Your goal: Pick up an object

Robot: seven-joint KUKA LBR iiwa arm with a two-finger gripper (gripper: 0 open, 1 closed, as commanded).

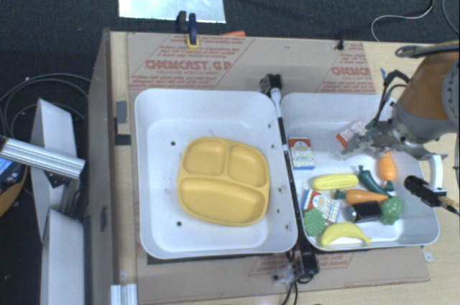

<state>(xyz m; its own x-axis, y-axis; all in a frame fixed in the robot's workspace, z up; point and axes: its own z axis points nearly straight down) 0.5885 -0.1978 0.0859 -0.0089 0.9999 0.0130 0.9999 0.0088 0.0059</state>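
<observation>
Bottom of the right bin [420, 235], closest to the viewer, holds a yellow banana [343, 233] resting against the lower wall. Just above it lie a green broccoli piece [392, 209], a dark cylinder [365, 211], an orange carrot [365, 196] and a yellow corn cob [335, 182], all crowded together and touching or nearly so. A small printed carton [300, 152] sits apart near the divider between the bins. The left bin [154, 174] carries a yellow divided plate [223, 180] at its centre.

From the right, the grey arm with its orange band [430, 91] reaches over the right bin. The pincer [368, 140] sits low near the bin's upper part, close beside a small red and white packet [351, 132], with a little orange fruit [387, 167] just below it. Whether its grasping parts are spread or pressed together cannot be told from this angle, and nothing can be seen pinched in it.

Judging by this, no object is lifted yet: everything appears to rest on the bin floor, so the grasp and lift remain to be done. The packet looks the likeliest target, small, flat and crinkled.
</observation>
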